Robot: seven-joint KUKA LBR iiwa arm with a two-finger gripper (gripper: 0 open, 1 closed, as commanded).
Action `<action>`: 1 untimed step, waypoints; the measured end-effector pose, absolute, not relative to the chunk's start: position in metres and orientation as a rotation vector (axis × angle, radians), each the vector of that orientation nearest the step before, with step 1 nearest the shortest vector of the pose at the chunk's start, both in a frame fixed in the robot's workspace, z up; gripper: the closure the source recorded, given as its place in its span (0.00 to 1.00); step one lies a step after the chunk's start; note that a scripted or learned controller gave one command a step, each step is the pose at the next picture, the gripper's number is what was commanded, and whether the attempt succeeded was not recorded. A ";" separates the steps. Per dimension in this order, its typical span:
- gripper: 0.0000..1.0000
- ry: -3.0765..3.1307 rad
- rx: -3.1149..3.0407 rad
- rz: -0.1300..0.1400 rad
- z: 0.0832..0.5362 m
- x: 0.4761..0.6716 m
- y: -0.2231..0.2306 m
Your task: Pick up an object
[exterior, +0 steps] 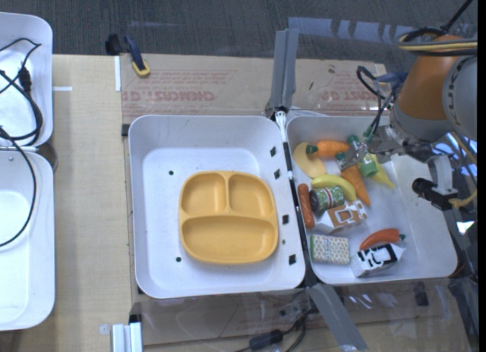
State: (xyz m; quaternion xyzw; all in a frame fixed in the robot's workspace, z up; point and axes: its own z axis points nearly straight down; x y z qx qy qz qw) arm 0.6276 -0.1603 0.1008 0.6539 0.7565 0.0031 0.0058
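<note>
Although the near edge of the counter (83, 191) carries little beyond the two bins, the right bin (425, 263) is crowded: at its near edge lie a small patterned packet (329, 249) and a black-and-white carton (379, 257) with a red pepper (379, 237) just behind it. Toward the middle sit a green-labelled can (326, 198), a banana (335, 183) and a red sausage (306, 205) along the wall shared with the left bin (144, 214), which holds a yellow divided plate (228, 217). Farther back, near the right bin's far edge, an orange carrot (355, 183) runs on a slant from far-left to near-right, and its upper end lies directly under the end effector (363, 158), so the likeliest pick sits just below and slightly nearer than the tool. Whether it is spread or pressed together I cannot tell; clutter hides its tips. The arm (433, 92) leans in from the right bin's far right corner, wrist bent downward over that far edge.
</note>
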 end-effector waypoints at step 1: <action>1.00 2.360 2.043 0.015 0.111 0.630 -0.161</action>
